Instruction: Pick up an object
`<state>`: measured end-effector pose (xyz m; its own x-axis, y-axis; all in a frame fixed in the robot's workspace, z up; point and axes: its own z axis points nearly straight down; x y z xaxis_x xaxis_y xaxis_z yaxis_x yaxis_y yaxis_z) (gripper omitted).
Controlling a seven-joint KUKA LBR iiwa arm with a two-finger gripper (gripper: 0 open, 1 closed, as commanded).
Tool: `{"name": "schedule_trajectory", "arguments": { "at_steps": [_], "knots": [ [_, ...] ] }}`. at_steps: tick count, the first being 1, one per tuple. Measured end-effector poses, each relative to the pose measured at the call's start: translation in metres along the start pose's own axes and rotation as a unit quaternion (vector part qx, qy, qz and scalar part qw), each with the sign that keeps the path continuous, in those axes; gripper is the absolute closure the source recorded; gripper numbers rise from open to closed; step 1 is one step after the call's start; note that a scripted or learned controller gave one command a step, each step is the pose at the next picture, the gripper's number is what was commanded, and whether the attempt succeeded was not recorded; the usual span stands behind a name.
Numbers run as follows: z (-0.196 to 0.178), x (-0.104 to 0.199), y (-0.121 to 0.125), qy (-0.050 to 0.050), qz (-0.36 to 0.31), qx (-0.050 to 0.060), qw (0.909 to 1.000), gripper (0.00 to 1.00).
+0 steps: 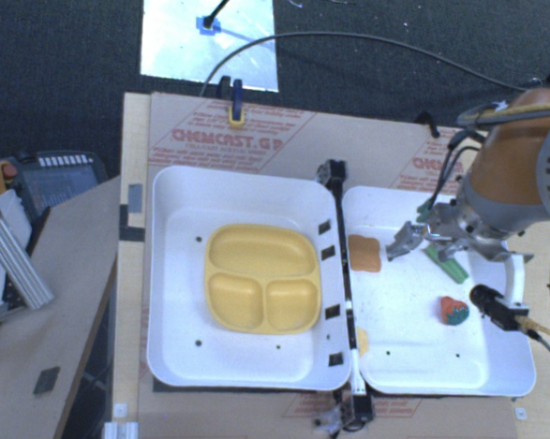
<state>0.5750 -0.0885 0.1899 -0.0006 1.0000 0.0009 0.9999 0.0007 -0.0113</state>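
In the right bin, a flat orange-brown square piece lies near the left wall. A green stick-shaped object lies further right, partly under the arm. A small red and teal object sits toward the right side. A pale yellow bit rests against the divider. My gripper hangs over the upper middle of this bin, between the orange-brown piece and the green object. I see nothing in its grasp.
The left bin holds a yellow compartment tray in its middle. A black divider strip runs between the bins. The arm's orange band and a black cable fitting hang over the right bin's right side.
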Motion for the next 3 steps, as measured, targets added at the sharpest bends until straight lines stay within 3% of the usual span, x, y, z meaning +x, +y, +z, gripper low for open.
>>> {"name": "schedule_trajectory", "arguments": {
  "at_steps": [1,3],
  "knots": [
    [-0.006,0.000,0.003,-0.001,-0.001,-0.006,1.0000,0.00],
    [0.096,0.002,0.010,0.000,0.000,-0.004,1.0000,0.00]
  ]
}}
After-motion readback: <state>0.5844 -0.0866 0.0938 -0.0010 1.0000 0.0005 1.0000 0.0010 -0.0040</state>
